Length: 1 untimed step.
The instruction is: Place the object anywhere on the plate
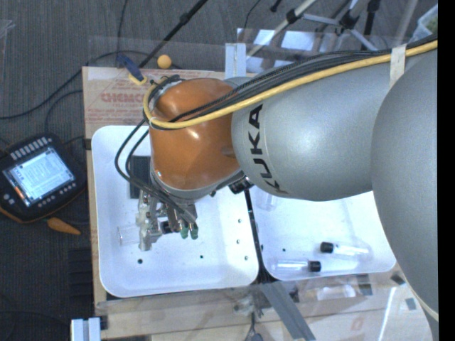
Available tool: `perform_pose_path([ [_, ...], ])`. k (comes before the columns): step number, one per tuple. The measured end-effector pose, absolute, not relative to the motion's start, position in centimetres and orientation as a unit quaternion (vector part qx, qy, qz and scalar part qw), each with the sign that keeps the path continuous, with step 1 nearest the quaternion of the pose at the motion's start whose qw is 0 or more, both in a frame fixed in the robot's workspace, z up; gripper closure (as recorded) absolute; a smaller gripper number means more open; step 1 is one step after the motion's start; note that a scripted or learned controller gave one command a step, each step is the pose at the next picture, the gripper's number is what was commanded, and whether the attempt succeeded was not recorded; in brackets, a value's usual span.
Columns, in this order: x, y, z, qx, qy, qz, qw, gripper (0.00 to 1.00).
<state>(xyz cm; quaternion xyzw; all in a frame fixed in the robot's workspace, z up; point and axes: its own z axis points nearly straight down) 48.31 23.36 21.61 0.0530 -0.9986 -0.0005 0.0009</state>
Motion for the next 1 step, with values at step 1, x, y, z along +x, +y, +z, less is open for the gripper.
perform_pose_path([
  [1,56.02,23.38,26.41,0.189,-0.982,-0.0015,-0.001,1.00],
])
